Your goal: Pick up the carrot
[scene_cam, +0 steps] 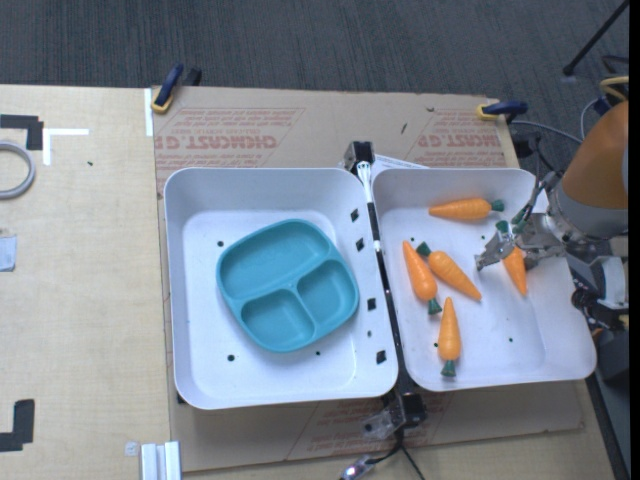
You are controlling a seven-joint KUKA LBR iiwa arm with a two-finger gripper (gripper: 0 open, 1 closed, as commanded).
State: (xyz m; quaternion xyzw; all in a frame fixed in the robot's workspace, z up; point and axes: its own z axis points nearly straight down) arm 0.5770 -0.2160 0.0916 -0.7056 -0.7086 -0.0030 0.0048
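- Two shallow white plastic bins sit side by side on the tabletop: the left bin (190,298) holds a teal plastic divided plate (288,284), and the right bin (560,353) holds five orange toy carrots with green tops.
- One carrot lies near the right bin's upper edge (462,209), two lie close together at its centre-left (419,271) (455,275), and one sits lower (449,334).
- The fifth, a small orange carrot (516,271), lies at the right-centre of the frame, directly at the metal pincer (508,252).
- The pincer's tips sit at this carrot's upper end; I cannot tell whether they are released or clenched on it.
- Judged step: closing in on the grasp, with lifting not yet done.
- The next move calls for a firm squeeze across the carrot's body, then a straight rise clear of the bin wall.
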